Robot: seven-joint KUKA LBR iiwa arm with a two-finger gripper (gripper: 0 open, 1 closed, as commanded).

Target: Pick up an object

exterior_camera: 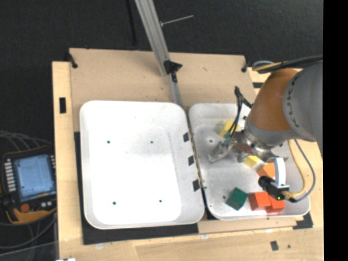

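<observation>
Pincer [220, 150] sits low in the right bin [215, 116], centre-right of frame; its opening cannot be judged. Green block [236, 198] and orange block [260, 200] lie lower right, apart from it.

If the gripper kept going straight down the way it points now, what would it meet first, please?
Most likely the bare floor of the right bin: the gripper points down over white bottom. The yellow block lies just beside it, though depth is hard to judge from above.

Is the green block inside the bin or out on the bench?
Inside. The green block lies on the right bin's white floor, near its front rim.
</observation>
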